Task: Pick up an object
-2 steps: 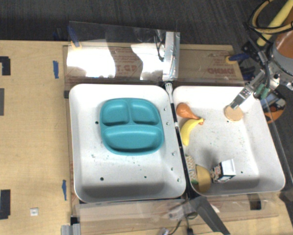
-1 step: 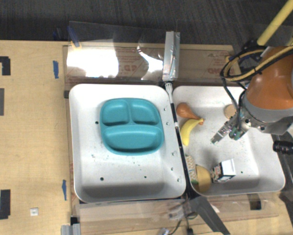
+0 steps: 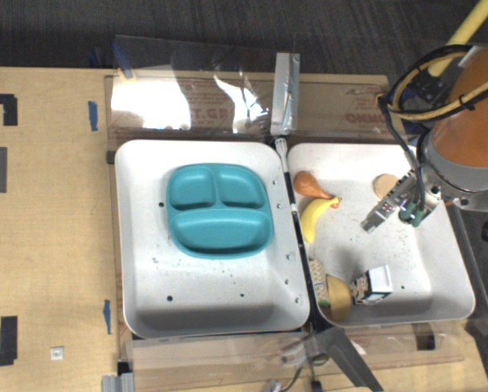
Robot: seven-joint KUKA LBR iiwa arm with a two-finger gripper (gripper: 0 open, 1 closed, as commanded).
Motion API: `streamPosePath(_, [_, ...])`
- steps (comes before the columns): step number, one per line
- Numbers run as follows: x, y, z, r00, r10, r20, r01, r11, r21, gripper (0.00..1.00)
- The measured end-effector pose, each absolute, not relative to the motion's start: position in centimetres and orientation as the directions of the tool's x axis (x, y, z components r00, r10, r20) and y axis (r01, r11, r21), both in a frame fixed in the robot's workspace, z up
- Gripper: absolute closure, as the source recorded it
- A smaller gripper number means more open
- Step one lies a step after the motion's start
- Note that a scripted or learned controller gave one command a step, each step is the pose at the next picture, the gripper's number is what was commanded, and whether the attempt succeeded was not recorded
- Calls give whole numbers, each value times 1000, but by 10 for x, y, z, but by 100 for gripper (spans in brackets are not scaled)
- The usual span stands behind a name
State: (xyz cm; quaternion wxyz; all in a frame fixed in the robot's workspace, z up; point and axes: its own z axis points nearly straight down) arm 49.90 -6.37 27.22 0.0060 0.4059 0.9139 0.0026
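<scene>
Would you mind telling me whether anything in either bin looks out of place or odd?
Nothing looks spilled or broken. The teal divided plate lies flat in the left bin. In the right bin, the banana and a roll of tape crowd against the dividing wall, awkward for the gripper.

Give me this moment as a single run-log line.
gripper: over right bin, nothing held | banana, orange pear: by left wall | small box: front | teal plate: left bin
</scene>
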Motion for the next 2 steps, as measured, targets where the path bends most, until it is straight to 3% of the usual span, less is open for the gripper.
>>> streamPosePath(1, [576,-42,308,-577,816,-3,816,577,5,100])
streamPosePath(2, [661,-96,304,-583,812,-3,812,583,0,100])
